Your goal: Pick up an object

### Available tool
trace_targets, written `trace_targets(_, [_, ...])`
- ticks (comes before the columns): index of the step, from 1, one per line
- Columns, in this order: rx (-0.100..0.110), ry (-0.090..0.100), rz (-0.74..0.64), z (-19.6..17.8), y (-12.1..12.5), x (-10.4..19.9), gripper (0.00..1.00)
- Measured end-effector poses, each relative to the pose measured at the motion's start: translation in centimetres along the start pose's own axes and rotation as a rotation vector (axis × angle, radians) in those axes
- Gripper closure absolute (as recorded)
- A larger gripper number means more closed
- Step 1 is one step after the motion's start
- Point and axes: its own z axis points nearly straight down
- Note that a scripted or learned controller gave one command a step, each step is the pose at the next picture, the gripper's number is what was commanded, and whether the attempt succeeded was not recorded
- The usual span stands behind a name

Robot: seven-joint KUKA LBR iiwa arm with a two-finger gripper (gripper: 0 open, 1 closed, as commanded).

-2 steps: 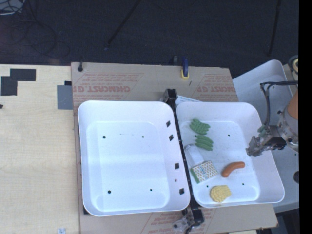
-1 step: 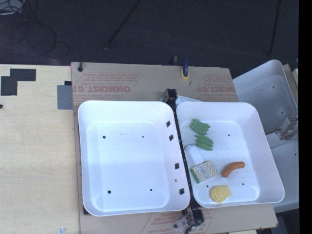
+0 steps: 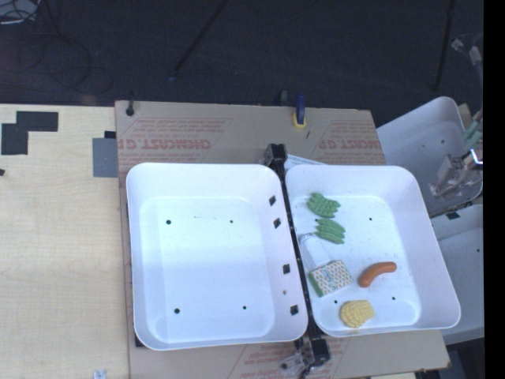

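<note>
Observed: two white bins sit side by side on the bench. The right bin (image 3: 426, 235) holds every object; it serves as the landmark here.

Contents, placed against the right bin:
- Two green pods, one (image 3: 323, 204) near its upper left corner, the second (image 3: 330, 230) just below the first, apart from it.
- A patterned sponge (image 3: 331, 276) close to its left wall, lower half, tilted.
- An orange sausage (image 3: 376, 272) near its centre, slightly toward the lower edge, lying aslant.
- A yellow corn piece (image 3: 356, 313) near its lower wall, below the sponge and sausage.

The left bin (image 3: 142, 251) lies against the right bin's left wall.

The gripper (image 3: 458, 176) sits outside the right bin's right wall, level with its upper half, above the bench. It carries nothing visible; how far it stands open cannot be told at this size.

Assessment: the pick has not begun. The sausage appears the soundest target, as it stands clear of its neighbours and of the walls. Recommended approach: descend from directly above, jaws set across its short width, centred on its middle. The sponge lies near the wall and risks a finger strike there. The pods are low and may slip.
</note>
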Motion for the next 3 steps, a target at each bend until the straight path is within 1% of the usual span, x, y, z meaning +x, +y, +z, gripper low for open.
trace_targets(1, [0.008, 0.001, -0.002, -4.1, 0.0, 9.8, 1.00])
trace_targets(2, [0.017, -0.001, 0.007, 0.9, 3.0, 12.4, 1.00])
trace_targets(3, [0.015, 0.000, 0.004, 1.4, 2.8, 18.4, 1.00])
